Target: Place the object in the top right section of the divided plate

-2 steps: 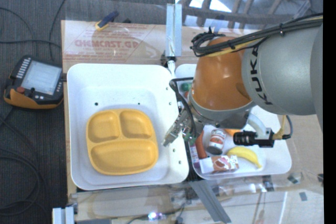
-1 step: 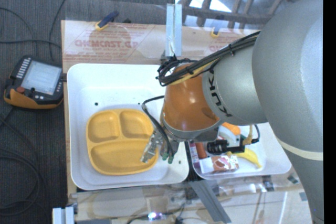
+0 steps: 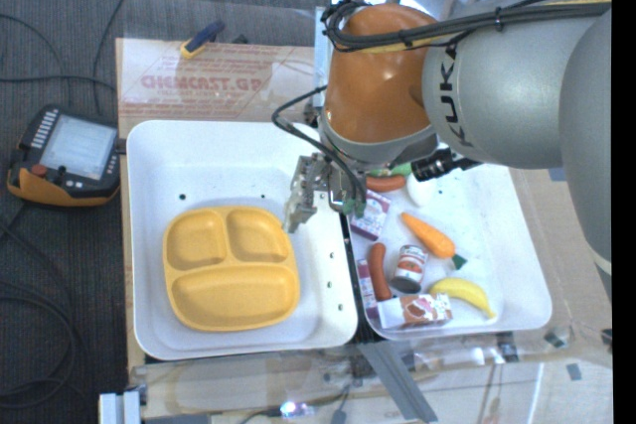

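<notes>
The yellow divided plate (image 3: 231, 265) lies in the left white bin (image 3: 149, 174), with two small sections at the top and one long section below. Its top right section (image 3: 256, 235) shows bare yellow. My gripper (image 3: 310, 202) hangs just above and to the right of that section, close to the wall between the two bins. The orange wrist band (image 3: 383, 74) and the grey arm cover the back of the right bin. I make out no object in the gripper from this angle.
The right bin (image 3: 517, 243) holds a carrot (image 3: 429, 235), a banana (image 3: 465, 295), a sausage (image 3: 378, 271), a small can (image 3: 409, 263), a carton (image 3: 425, 310), a purple packet (image 3: 370, 213) and a hot dog (image 3: 386, 182). A teach pendant (image 3: 65, 156) lies left of the bench.
</notes>
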Controlling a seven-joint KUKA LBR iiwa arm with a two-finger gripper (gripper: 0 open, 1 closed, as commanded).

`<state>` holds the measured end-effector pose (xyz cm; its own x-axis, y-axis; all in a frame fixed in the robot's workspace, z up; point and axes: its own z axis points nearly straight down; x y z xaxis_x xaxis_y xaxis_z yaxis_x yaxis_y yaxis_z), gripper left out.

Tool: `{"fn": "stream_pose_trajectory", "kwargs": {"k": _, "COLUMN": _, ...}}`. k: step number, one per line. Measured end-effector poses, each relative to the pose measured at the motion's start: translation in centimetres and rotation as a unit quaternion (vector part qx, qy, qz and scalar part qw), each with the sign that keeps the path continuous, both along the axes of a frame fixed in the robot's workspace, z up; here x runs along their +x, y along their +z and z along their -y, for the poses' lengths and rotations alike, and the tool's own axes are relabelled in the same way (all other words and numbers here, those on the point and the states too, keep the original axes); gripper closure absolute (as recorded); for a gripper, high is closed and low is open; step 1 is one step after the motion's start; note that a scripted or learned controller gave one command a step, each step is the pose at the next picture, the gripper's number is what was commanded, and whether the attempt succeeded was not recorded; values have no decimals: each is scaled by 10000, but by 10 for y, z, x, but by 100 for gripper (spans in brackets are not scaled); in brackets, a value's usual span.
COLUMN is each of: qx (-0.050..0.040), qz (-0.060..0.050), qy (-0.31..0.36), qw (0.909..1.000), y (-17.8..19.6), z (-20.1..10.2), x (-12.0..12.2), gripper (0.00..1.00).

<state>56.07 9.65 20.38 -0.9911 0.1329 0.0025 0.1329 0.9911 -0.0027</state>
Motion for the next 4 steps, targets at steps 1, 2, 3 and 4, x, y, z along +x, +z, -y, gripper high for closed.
{"fn": "stream_pose_trajectory", "kwargs": {"k": 1, "qx": 17, "qz": -11, "qy": 1440, "qw": 9896, "y": -23, "z": 30, "x": -22, "gripper": 100}}
{"fn": "stream_pose_trajectory", "kwargs": {"k": 2, "qx": 39, "qz": -4, "qy": 4151, "qw": 9098, "y": -18, "z": 37, "x": -23, "gripper": 100}}
{"fn": "stream_pose_trajectory", "kwargs": {"k": 3, "qx": 42, "qz": -16, "qy": 5196, "qw": 8544, "y": -24, "z": 11, "x": -69, "gripper": 100}}
{"fn": "stream_pose_trajectory", "kwargs": {"k": 4, "qx": -4, "qz": 13, "qy": 6316, "qw": 7753, "y": -108, "z": -16, "x": -61, "gripper": 100}}
